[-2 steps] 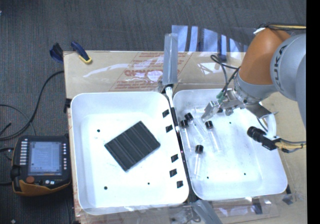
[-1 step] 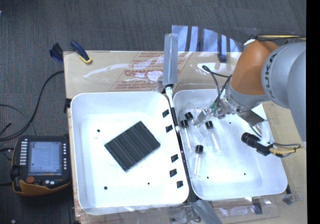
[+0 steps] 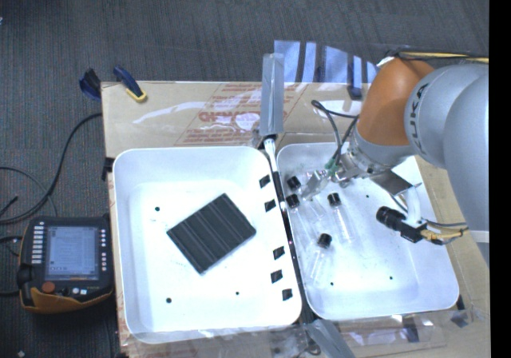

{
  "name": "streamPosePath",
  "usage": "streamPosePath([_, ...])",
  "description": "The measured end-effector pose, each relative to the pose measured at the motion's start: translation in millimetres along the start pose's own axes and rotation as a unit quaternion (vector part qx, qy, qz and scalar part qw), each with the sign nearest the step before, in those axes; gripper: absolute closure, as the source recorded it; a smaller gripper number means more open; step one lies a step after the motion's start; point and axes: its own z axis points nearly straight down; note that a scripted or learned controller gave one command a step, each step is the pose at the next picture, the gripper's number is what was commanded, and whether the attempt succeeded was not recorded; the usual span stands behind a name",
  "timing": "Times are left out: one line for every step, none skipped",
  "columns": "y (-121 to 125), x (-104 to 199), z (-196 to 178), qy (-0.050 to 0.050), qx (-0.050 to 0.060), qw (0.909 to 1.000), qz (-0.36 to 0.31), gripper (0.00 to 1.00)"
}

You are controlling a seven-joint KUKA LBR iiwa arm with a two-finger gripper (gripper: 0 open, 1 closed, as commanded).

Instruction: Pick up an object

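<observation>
Camera view: the left bin holds one dark ribbed slab, lying flat and turned askew near the middle, apart from all four walls, with bare white floor all round it. The arm crosses the right bin's far right corner. The gripper is low over that bin's far left part, close to the shared rim; how far it is open cannot be told. Small black pieces lie scattered just beside and below it. Black tabs line the rim between the bins. A handheld control unit sits on the floor left of the bench.
</observation>
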Motion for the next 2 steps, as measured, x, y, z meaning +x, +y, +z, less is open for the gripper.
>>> streamPosePath([1.0,-35.6,-41.4,0.003,0.003,0.9999,-0.015,0.0])
streamPosePath([1.5,-27.6,13.1,0.004,0.005,0.9998,-0.016,0.0])
